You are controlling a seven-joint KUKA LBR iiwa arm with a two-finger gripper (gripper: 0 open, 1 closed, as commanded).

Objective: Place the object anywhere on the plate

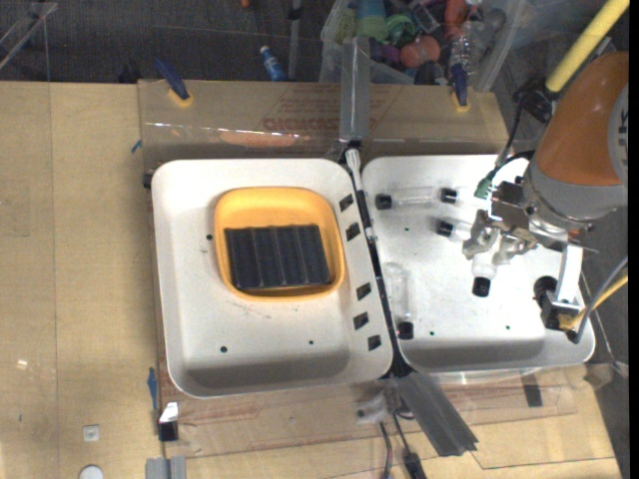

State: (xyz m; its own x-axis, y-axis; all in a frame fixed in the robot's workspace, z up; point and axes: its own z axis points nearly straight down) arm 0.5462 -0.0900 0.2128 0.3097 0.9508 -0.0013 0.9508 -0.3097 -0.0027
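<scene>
Two shallow white plastic bins stand side by side on one pale wooden worktop: the left bin and the right bin. One rounded-square orange plate lies in the left bin, bearing one dark ribbed rectangular block. One grey robot arm with an orange band reaches over the right bin. One clear tub of mixed coloured toys stands at the far edge.
</scene>
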